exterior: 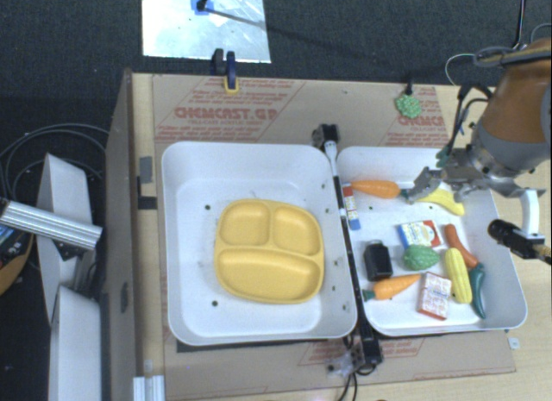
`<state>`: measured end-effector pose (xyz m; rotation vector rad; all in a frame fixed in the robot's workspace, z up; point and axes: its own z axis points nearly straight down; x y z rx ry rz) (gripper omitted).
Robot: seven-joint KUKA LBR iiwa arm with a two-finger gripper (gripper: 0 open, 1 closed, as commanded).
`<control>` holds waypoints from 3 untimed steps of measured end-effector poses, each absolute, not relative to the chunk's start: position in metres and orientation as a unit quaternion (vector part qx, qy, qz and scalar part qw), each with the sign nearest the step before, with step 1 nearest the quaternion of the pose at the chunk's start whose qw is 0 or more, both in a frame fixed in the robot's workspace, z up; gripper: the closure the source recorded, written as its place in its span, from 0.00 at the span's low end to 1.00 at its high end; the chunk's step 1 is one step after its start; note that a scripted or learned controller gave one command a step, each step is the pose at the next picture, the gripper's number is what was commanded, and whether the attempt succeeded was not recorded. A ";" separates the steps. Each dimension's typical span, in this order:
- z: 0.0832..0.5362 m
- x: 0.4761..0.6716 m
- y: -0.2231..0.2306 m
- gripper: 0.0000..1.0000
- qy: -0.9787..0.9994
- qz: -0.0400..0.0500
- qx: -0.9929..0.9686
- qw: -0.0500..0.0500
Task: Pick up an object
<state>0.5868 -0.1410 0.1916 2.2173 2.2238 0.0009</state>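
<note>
My gripper (pixel 448 185) hangs over the back of the right bin (pixel 509 304), open, directly above a yellow banana-like piece (pixel 448 203) that pokes out beneath it; nothing is between the fingers. Toy food lies scattered in this bin. An orange carrot (pixel 375 189) lies left of the gripper. Below it are a small blue-and-white box (pixel 419 234), a green vegetable (pixel 420 258) and a black block (pixel 377 260). Further forward lie a second carrot (pixel 392 286), a red-and-white packet (pixel 435 295), a yellow corn cob (pixel 457 274), an orange-red stick (pixel 459 246) and a dark green piece (pixel 477 291).
The left bin (pixel 185 218) holds a yellow divided plate (pixel 269 248). A clamp and marker (pixel 330 145) sit on the rim between the bins. The arm's orange band (pixel 522 102) rises at the right, and a black bracket (pixel 517 237) juts over the bin's right edge.
</note>
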 end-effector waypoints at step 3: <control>0.084 0.512 -0.157 0.00 0.708 0.000 0.707 0.000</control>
